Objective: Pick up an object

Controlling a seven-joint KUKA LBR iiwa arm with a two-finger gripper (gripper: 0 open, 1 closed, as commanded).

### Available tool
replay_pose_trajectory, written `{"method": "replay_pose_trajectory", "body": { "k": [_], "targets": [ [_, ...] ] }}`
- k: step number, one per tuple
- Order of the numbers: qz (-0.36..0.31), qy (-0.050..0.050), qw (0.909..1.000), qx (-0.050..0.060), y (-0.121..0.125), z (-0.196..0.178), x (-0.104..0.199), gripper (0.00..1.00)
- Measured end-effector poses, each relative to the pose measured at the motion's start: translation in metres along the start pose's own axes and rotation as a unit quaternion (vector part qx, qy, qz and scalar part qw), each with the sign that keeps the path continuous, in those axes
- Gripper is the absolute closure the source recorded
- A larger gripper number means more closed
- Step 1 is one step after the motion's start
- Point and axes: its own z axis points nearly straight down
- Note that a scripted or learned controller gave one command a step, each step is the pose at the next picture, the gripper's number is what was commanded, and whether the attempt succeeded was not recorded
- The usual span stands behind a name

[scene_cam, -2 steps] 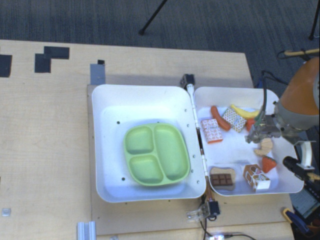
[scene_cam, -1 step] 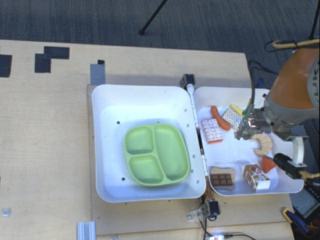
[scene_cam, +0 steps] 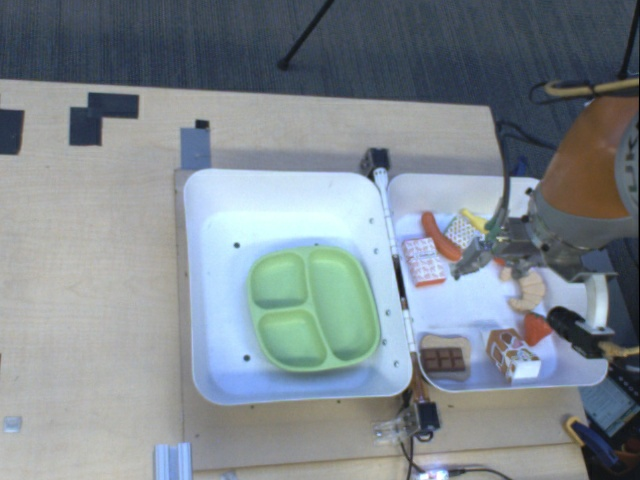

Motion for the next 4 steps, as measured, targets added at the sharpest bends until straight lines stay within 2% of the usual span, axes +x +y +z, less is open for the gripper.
{"method": "replay_pose_trajectory", "body": {
  "k": [1,2,3,4],
  "targets": [
    [0.002,0.0,1.0,-0.001,-0.038,0.113,-0.009,0.0],
    [0.002,0.0,1.0,-0.004,-0.036,0.102,-0.009,1.0],
    [0.001,0.0,1.0,-0.004,-0.036,0.102,-0.009,0.0],
    [0.0,0.0,1.0,-0.005,-0.035,0.092,-0.009,1.0]
  ]
}}
